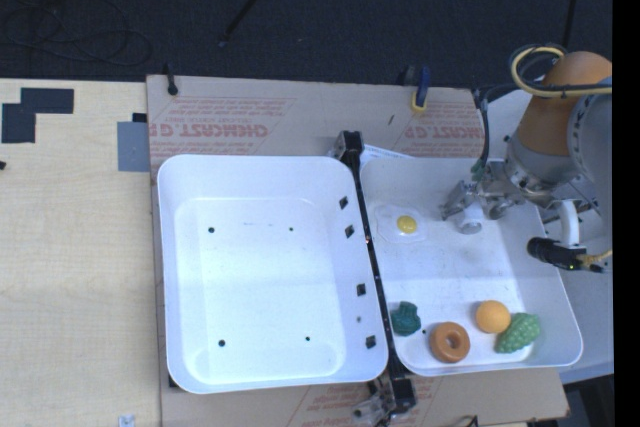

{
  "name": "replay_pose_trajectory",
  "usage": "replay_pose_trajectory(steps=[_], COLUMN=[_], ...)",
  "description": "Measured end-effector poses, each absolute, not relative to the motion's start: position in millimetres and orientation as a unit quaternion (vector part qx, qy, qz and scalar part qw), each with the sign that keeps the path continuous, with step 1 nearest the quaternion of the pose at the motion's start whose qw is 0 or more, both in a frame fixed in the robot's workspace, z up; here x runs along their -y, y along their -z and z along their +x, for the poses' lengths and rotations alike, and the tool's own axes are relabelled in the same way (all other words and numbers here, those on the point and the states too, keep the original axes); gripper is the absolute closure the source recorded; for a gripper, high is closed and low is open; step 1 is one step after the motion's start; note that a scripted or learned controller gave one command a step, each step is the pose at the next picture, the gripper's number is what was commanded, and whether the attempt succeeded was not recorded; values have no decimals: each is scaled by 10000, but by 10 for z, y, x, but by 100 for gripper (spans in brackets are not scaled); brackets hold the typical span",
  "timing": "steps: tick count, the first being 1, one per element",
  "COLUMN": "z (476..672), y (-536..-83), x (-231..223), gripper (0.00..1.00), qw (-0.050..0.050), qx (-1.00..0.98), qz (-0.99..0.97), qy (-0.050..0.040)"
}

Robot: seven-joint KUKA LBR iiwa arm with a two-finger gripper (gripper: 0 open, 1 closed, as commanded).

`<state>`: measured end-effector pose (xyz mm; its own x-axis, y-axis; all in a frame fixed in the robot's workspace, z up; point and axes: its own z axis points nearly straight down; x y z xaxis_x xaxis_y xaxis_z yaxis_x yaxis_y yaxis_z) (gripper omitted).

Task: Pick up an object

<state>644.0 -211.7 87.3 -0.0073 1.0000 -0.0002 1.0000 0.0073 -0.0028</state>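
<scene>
The arm (560,120) reaches in over the right bin (545,295), and its gripper (468,210) hangs low above that bin's far half, with nothing visible between its two fingers; they look slightly parted, so the tool reads as open and empty. Taking the fried-egg toy (406,225) as the landmark, the gripper sits just to its right and a touch farther back, near but not touching it, which suggests the egg is the likeliest target. The other candidates lie well toward the near rim from the egg: a dark green piece (405,319) almost straight below it against the divider side, a doughnut (450,342) a little right of that, then an orange (491,316) and a light green bunch of grapes (518,332) touching or nearly touching each other farther right. These four crowd together along the near wall, probably because the bin floor lets loose things gather at its edge, while the egg lies alone on open floor, easier to approach from above. The egg is flat, though, so closing fingers may slide over it. The left bin (185,215), across the divider from the egg, holds no toys.
</scene>
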Motion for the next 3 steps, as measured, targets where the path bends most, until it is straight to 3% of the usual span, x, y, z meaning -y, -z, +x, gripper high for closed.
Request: replay_pose_trajectory(steps=[1,2,3], z=[6445,6444,6444], y=[-979,-974,-1149], x=[2110,2109,2126], gripper=[100,0,0], qw=[9,11,-4], qx=[7110,7114,7098], qz=[-7032,-7028,-7044], qy=[-12,-16,1])
